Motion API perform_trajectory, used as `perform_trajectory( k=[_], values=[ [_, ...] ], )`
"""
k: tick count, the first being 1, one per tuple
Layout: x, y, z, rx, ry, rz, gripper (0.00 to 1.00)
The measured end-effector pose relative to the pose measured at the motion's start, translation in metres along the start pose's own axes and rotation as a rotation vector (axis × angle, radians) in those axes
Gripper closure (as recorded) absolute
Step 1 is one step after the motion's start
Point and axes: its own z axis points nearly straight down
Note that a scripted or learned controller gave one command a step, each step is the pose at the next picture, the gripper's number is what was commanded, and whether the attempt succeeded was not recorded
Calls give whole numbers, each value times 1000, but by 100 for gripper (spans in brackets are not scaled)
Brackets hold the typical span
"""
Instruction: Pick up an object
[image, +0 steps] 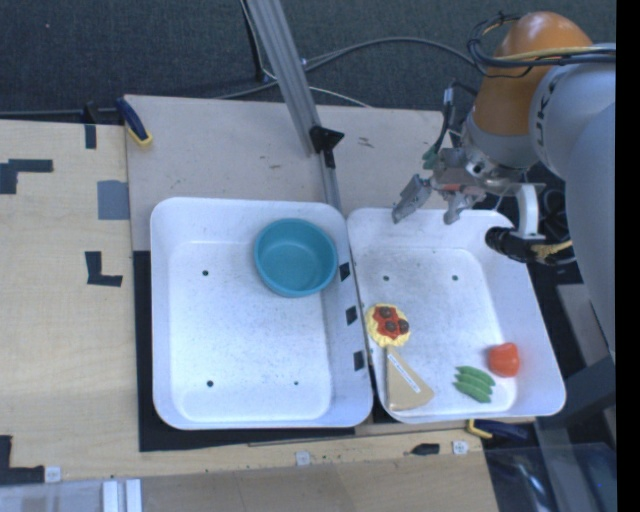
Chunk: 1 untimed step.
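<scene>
Two white bins (180, 300) side by side

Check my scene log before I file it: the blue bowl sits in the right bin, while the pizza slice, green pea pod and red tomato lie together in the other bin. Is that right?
Not quite. The camera view shows the blue bowl in the left bin, not the right. The pizza slice, green pea pod and red tomato do lie together, in the right bin.

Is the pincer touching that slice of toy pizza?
Apart. The camera view shows the pincer open at the right bin's far edge, with bare white floor between it and the pizza slice.
</scene>
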Motion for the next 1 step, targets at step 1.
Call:
perform_trajectory(
  k=[1],
  values=[
    [2, -2, 43, 3, 0, 0, 0]
  ],
)
